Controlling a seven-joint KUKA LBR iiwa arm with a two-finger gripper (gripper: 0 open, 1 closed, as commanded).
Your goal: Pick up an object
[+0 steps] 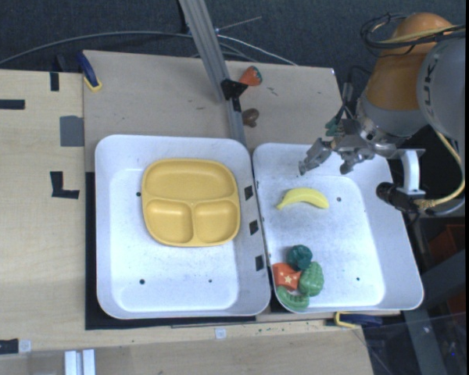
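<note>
Hovering over the right bin (391, 233) near its far edge, the gripper (328, 161) has its fingers spread apart with nothing between them. The banana (302, 200) lies on the bin floor just below it, not touching, and a green-and-orange toy pile (298, 276) sits in the near left corner; a yellow tray (191, 201) rests in the left bin (117, 248)

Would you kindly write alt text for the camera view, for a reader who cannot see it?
A grey robot arm's gripper, fingers spread and holding nothing, hangs over the right bin near a yellow banana. A cluster of green and orange toys sits at that bin's lower left corner; the left bin holds a yellow divided plate.
</note>
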